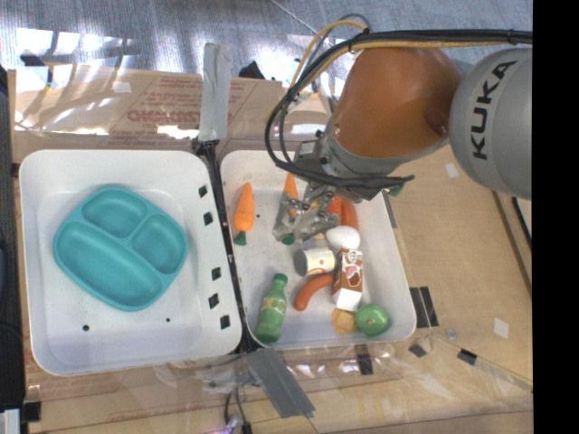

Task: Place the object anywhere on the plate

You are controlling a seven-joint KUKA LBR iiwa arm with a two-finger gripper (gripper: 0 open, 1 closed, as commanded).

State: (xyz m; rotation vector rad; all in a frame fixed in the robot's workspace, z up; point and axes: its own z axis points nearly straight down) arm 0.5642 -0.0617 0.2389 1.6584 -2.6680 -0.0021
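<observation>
We see the pincer (302,221) low in the right bin (398,269), centre frame, amid toy food; grip state unclear. The teal plate (119,247) sits in the left bin (36,333).

1. Your desk (470,269) is light wood, with cardboard (136,102) along its far edge.
2. Directly under the claw (303,220) sits the right white bin (398,278).
3. Beside it, away from the claw, rests the left white bin (36,242).

"KUKA" in black on grey arm (493,120); red print on cardboard (167,102) seemingly illegible.
</observation>
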